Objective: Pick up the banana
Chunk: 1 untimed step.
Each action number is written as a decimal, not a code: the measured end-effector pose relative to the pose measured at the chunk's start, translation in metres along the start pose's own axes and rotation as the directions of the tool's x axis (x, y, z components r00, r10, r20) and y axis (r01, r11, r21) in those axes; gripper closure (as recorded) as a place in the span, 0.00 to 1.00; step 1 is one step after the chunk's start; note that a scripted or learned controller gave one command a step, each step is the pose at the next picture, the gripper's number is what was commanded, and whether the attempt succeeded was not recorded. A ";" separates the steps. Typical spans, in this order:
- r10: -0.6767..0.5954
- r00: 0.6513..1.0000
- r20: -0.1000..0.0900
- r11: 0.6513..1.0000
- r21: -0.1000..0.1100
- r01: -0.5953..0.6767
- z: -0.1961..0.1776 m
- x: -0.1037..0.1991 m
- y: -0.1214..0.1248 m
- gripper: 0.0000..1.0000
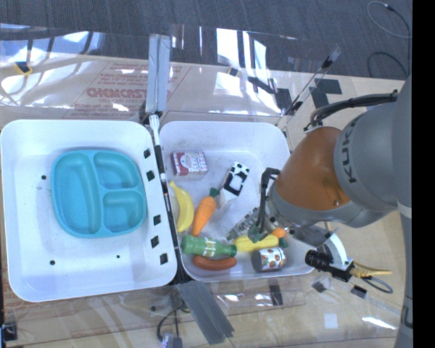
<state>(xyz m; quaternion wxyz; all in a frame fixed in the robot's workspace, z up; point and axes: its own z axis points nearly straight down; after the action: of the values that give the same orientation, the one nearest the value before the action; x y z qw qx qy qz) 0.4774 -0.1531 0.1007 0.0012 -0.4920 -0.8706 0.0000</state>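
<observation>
The banana (181, 206) is lying untouched in the right bin (275, 138), tucked against that bin's left wall, so the pick is not yet made — nothing in the camera view is showing it lifted or gripped. Its long axis is running roughly from the far side of the bin toward the near side, with a gentle curve bowing toward the carrot (204, 214) that is resting just beside it on the right, slanted and apparently touching it. The gripper (255, 227) is sitting low in the same bin but over toward the right side, among the clutter near a yellow piece (257, 243) and a small can (270, 259), well apart from the banana; its fingertips are lost against those items, so I cannot tell whether they are spread or pressed together, and no object is visibly sitting between them. A green item (206, 247) and a red sausage-like piece (214, 262) are lying near the front wall, a small red box (189, 163) near the back. The blue divided plate (98, 193) is occupying the left bin (22, 216). Judging from this, the whole job is remaining: crossing leftward, lining up across the banana's narrow width, closing and lifting.
</observation>
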 end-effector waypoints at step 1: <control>0.253 0.967 0.001 0.967 -0.001 -0.253 -0.091 0.083 0.074 1.00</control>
<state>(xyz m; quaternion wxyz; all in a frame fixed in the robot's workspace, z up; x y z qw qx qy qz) 0.4980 -0.0437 0.1917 0.0006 -0.5990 -0.8008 0.0000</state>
